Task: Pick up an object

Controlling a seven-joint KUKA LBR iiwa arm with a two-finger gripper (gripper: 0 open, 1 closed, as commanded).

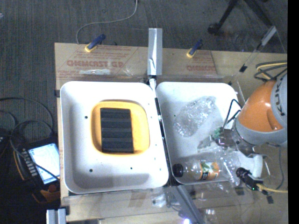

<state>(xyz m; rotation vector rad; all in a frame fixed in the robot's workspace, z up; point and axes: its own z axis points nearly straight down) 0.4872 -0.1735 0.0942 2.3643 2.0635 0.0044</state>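
Observation:
In the right bin (187, 93) a crumpled clear plastic bag (194, 115) lies near the middle. A clear bottle (198, 170) with a black cap and an orange label lies on its side along the front wall. The arm (262, 113) comes in over the bin's right edge. My gripper (223, 142) is low over the bin's right part, just above and to the right of the bottle, amid more clear plastic (228, 160). The left bin (74, 125) holds a yellow tray with a black ribbed block (117, 129) in it.
Two blue-handled clamps (95, 42) (195, 46) hold the cardboard behind the bins. A metal post (154, 50) stands at the back between the bins. Cables and a tablet (42, 160) lie on the floor to the left.

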